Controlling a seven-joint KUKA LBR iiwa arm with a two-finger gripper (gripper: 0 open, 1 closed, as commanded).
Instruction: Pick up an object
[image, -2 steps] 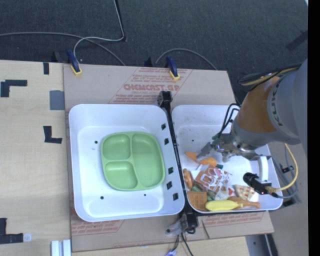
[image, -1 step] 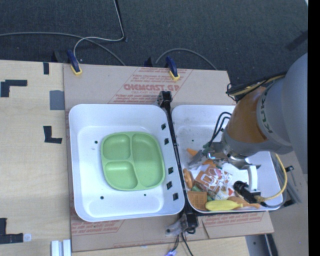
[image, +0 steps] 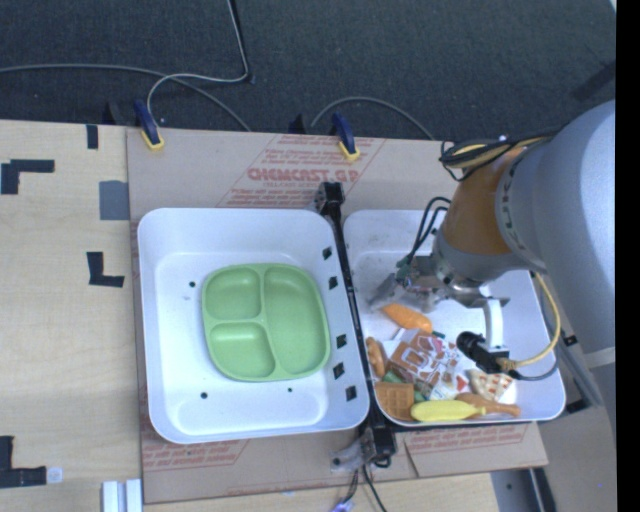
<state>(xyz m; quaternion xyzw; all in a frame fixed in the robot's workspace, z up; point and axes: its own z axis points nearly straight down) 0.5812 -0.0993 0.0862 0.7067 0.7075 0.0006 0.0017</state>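
The right bin (image: 375, 238) holds several toy foods: an orange carrot (image: 408, 317), a red-and-white piece (image: 421, 357), a waffle-like piece (image: 394, 400), a yellow corn cob (image: 447, 410) and a pizza slice (image: 492, 384). My gripper (image: 393, 287) reaches down into this bin from the right, just above and left of the carrot. Its grey finger points toward the bin's left part. Nothing shows between the fingers.
The left bin (image: 165, 300) holds a green divided plate (image: 266, 321). A black divider (image: 340, 290) runs between the two bins. The arm's grey body and orange band (image: 480, 215) cover the right bin's upper right. Cables and blue clamps lie beyond the bins.
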